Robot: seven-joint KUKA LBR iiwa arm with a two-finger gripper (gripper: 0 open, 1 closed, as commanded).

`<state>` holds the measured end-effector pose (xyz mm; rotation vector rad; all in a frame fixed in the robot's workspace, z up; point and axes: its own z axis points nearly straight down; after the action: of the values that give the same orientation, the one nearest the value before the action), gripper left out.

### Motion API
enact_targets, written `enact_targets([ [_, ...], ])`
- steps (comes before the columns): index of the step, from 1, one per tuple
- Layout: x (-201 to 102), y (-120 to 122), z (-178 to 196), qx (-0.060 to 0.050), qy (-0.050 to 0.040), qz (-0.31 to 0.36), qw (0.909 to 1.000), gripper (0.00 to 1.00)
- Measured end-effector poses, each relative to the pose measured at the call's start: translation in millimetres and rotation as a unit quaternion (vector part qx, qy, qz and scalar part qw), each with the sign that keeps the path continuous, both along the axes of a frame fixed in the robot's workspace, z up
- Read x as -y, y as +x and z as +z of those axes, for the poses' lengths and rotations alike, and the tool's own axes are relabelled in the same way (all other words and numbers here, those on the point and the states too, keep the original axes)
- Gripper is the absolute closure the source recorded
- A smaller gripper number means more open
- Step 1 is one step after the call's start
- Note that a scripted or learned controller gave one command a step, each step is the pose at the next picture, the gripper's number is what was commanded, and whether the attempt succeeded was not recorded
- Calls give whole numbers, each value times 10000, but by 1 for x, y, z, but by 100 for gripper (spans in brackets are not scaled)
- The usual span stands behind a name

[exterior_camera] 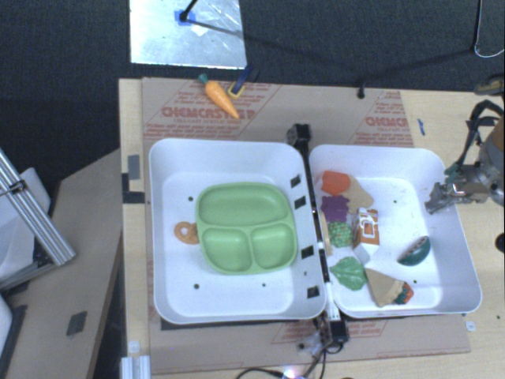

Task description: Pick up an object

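So the gripper hangs over the right bin's right edge, and I can't tell how its jaws stand. Closest pick looks like the green-and-red piece, sitting just nearer and a bit left, long axis tilted diagonally.

The arm reaches in from the right edge, its gripper hanging low, pointing left.
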<state>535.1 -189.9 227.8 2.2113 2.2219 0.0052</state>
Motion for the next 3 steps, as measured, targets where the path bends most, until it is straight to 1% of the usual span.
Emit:
enact_targets([
  [1,-44,-3,-7,-32,17,15,10000,100],
  [2,-107,-9,-9,-35,25,27,10000,100],
  [3,-161,-19,-15,-42,27,26,10000,100],
])
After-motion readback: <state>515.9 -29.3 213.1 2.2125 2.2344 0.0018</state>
